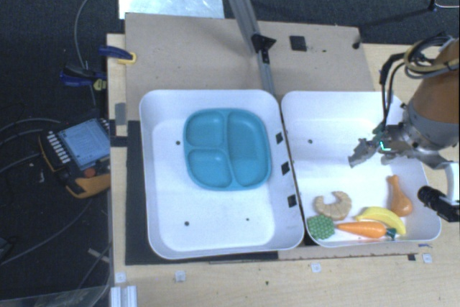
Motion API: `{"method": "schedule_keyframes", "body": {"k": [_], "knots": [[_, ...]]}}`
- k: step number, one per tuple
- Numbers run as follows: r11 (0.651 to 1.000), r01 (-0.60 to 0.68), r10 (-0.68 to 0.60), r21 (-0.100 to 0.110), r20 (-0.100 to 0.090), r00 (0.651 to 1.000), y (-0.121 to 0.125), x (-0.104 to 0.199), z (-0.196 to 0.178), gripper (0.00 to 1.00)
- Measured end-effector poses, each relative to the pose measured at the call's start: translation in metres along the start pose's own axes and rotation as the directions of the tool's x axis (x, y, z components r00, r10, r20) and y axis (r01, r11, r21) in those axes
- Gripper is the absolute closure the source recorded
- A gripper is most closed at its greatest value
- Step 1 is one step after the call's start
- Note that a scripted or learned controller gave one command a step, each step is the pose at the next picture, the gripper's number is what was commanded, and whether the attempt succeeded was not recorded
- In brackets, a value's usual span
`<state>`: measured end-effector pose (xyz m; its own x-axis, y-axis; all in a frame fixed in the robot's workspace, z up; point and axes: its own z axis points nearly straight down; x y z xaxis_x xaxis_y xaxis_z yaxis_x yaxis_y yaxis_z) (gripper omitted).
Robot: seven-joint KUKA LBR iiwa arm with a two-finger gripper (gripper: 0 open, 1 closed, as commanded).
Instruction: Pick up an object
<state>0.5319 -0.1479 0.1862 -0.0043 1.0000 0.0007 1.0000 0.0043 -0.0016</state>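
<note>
Camera view | jaws (361, 152) above right bin (323, 118) | carrot (361, 229) untouched

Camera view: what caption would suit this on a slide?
Robot pincer hovers in the right white bin above plastic toy food; a blue divided plate fills the left bin.

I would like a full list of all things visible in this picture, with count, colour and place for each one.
bins: 2, white, side by side on the bench
divided plate: 1, blue, in left bin
croissant: 1, tan, right bin, near edge
broccoli: 1, green, right bin, near-left corner
carrot: 1, orange, right bin, near edge
banana: 1, yellow, behind carrot
drumstick: 1, orange-brown, right bin, right side
clamps: several, blue and yellow, bench's left
device: 1, blue-grey, left floor
gripper: 1, grey, over right bin
</note>
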Motion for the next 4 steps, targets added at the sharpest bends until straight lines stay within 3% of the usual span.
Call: {"method": "schedule_keyframes", "body": {"k": [1, 2, 3, 4], "knots": [[1.0, 0.0, 0.0, -0.003, 0.001, 1.0, 0.001, 0.0, -0.001, 0.0], [1.0, -0.003, 0.003, 0.0, 0.0, 1.0, 0.0, 0.002, 0.061, 0.0], [1.0, -0.004, 0.004, -0.006, 0.001, 1.0, 0.002, 0.001, 0.101, 0.0], [1.0, -0.003, 0.003, -0.014, 0.003, 1.0, 0.005, 0.001, 0.087, 1.0]]}}
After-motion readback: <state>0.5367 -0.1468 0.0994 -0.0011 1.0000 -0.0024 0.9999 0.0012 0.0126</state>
